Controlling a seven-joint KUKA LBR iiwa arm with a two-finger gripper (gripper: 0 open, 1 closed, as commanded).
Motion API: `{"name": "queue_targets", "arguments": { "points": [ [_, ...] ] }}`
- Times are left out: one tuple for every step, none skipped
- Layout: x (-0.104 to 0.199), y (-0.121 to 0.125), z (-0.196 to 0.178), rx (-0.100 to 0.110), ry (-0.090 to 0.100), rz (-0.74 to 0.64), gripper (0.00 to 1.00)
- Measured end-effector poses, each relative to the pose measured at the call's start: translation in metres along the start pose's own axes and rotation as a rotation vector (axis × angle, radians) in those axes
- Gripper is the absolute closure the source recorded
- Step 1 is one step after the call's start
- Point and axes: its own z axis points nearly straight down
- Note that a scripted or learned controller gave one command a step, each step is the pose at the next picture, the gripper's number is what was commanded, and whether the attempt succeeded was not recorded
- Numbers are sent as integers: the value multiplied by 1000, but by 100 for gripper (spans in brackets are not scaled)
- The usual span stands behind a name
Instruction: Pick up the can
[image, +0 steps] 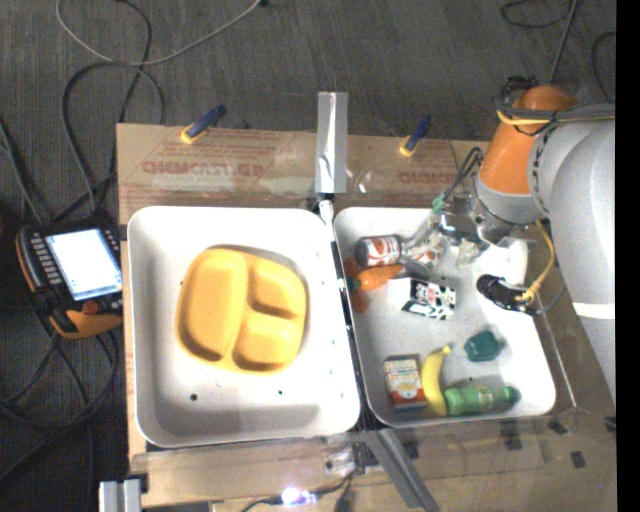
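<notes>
The gripper (432, 232) hung low in the right bin (540, 345), right at the can (379, 249) (lying on its side beside a carrot (371, 279)); a yellow tray (243, 307) sat in the left bin (150, 300).

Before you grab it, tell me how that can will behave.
The can lies on its side in the right bin, so a nudge would likely roll it. It looks rigid, and its smooth round wall may slip. The carrot beside it could block it.

You have the can (381, 249) lying at the right bin's (540, 345) back-left corner, the tray (243, 307) in the left bin (150, 330).
</notes>
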Motion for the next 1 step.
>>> {"name": "queue_targets", "arguments": {
  "points": [
    [22,6,-135,-3,1,-142,0]
  ]
}}
